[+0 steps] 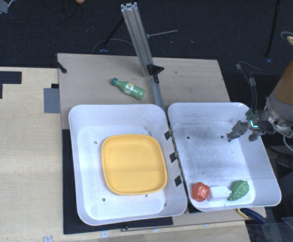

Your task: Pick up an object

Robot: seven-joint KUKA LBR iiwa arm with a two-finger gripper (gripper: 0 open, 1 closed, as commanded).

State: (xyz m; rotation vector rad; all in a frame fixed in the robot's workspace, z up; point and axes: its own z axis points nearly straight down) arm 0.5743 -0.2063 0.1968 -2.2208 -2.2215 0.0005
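Observation:
In the right bin [212, 150], three small things lie along the near edge: a red tomato-like piece [200, 191], a white block [219, 191] and a green bumpy piece [238, 190]. My gripper [244, 133] hangs over the bin's far right side, well above and behind those pieces. Its dark fingers [234, 132] are spread apart with nothing between them. A yellow square plate [133, 164] lies in the left bin [83, 135].
A green bottle [128, 88] lies on the wooden bench behind the left bin. A slanted metal rail [141, 39] rises behind the bins. Black clips [172, 155] join the two bins at their shared wall.

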